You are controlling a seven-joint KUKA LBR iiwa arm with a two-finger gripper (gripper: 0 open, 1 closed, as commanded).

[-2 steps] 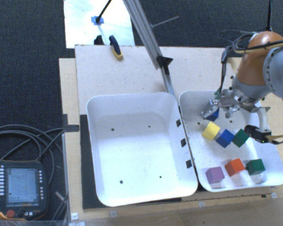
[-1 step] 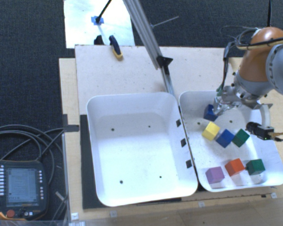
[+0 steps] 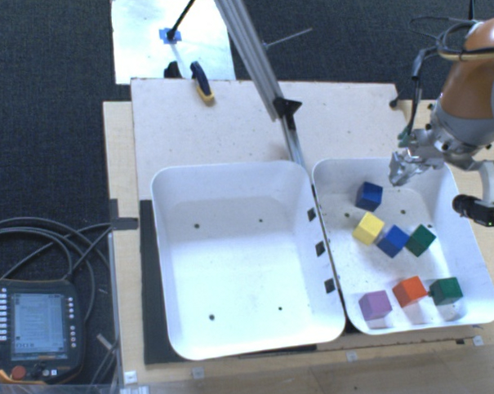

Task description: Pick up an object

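The right bin holds several small cubes: a dark blue one near the back, a yellow one, a blue one, a dark green one, and in front a purple, an orange and a green one. My gripper hangs over the bin's back edge, just right of and above the dark blue cube. Nothing shows between its fingers.
The left bin stands beside the right one. A metal pole slants down to the bins' joint. A clamp lies on the board behind. A teach pendant with cables sits at far left.
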